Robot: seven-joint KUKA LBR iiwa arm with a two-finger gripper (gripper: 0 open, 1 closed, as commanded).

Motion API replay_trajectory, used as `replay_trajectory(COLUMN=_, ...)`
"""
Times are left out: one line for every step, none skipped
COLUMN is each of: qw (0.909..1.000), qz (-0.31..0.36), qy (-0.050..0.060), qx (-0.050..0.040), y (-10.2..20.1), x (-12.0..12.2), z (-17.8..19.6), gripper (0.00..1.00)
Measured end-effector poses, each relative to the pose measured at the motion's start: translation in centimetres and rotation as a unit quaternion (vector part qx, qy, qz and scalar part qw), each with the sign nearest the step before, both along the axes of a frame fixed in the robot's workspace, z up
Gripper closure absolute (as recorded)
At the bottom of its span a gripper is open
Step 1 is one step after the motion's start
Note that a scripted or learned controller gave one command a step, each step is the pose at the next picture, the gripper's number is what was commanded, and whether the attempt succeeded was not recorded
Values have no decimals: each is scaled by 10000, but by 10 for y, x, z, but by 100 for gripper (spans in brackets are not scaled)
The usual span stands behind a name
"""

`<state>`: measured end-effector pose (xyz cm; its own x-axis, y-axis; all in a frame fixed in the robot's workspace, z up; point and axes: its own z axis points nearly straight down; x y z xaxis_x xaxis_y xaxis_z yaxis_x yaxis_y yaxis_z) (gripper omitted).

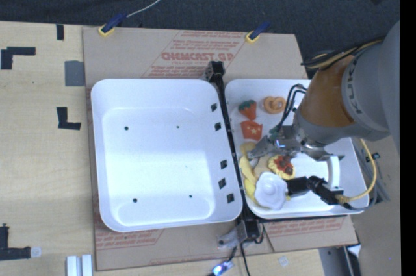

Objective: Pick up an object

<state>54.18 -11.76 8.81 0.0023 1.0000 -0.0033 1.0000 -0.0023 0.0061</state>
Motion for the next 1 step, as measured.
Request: replay_trajectory(qw=10000, qz=15, qy=24, qx=9, y=2, x=1, z=7, gripper=100)
